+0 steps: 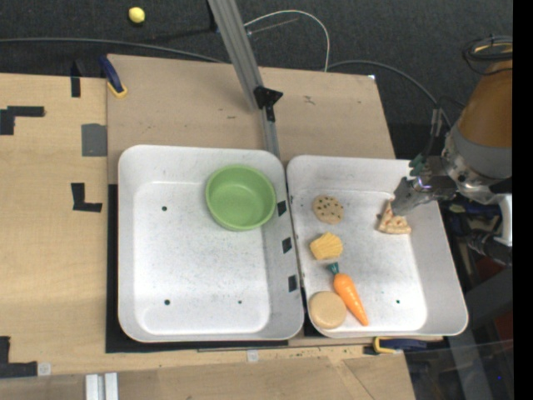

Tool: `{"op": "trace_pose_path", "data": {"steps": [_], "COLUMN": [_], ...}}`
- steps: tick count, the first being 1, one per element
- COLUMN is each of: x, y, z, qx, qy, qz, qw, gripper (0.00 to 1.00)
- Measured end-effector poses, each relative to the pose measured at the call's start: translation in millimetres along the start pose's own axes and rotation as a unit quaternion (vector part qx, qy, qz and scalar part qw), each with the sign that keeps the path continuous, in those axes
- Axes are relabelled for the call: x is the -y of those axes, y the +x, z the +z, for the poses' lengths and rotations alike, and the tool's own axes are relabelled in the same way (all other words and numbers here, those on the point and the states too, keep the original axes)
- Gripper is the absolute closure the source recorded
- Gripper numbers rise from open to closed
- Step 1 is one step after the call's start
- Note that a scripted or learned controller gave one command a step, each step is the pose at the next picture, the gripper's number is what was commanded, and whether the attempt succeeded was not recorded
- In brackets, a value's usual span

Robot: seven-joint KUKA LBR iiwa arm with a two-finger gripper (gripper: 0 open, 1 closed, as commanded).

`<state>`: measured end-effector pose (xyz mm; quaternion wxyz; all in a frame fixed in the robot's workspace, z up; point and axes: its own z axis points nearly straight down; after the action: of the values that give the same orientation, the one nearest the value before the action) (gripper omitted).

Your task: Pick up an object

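In the right bin lie a round brown cookie, a yellow corn-like piece, an orange carrot, a tan round disc and a pale tan wedge near the right wall. My gripper hangs at the bin's right side, directly above and touching or nearly touching the wedge. The arm's grey wrist and orange band rise behind it at the right edge.
The left bin holds a green bowl in its upper right part. A grey pole slants across the bench top towards the bins' seam. Cables run behind the bench, and a yellow ball lies on the dark floor.
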<state>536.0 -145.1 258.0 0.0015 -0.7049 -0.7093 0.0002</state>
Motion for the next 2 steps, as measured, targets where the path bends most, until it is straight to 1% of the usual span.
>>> {"op": "trace_pose_path", "data": {"steps": [1,2], "x": [3,0], "y": [44,102], "z": [4,20], "qx": [0.0,0.0], "qy": [0.0,0.001], "qz": [0.0,0.0], "qw": [1.0,1.0], "gripper": [1.0,1.0]}}
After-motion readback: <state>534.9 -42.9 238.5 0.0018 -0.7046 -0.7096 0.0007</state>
